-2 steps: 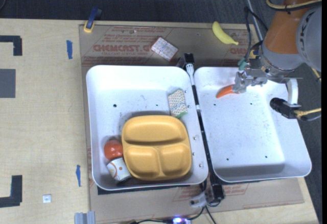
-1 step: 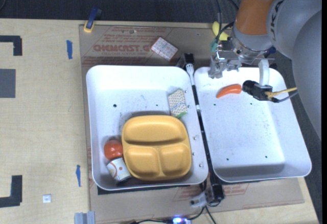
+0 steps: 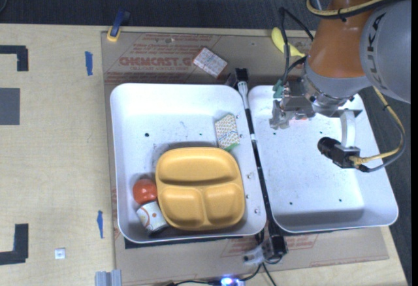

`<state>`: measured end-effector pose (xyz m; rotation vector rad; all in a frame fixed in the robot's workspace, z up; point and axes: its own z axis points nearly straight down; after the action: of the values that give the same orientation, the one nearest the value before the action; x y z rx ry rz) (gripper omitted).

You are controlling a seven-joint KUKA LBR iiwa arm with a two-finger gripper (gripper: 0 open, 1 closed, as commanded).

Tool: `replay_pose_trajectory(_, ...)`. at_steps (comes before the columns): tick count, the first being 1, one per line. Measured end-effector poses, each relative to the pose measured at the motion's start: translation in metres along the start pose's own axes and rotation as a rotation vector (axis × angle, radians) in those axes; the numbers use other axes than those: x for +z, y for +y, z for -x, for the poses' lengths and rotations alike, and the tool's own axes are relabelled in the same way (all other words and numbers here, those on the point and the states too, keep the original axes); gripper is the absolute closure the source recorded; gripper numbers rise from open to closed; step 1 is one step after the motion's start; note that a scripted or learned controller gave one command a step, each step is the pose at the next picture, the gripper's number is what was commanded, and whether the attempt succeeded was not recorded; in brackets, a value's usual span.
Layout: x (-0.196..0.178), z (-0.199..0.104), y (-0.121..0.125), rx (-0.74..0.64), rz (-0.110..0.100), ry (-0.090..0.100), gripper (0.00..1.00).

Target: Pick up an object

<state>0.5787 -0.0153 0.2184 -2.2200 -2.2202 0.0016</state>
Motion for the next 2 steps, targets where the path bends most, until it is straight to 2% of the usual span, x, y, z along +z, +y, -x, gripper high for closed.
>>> replay_pose_trajectory(1, -0.006, 0.001, -0.062, 0.001, 0.0, 0.0, 1.0)
replay_pose_trajectory(2, -0.009, -0.001, -0.099, 0.001, 0.001, 0.0, 1.0)
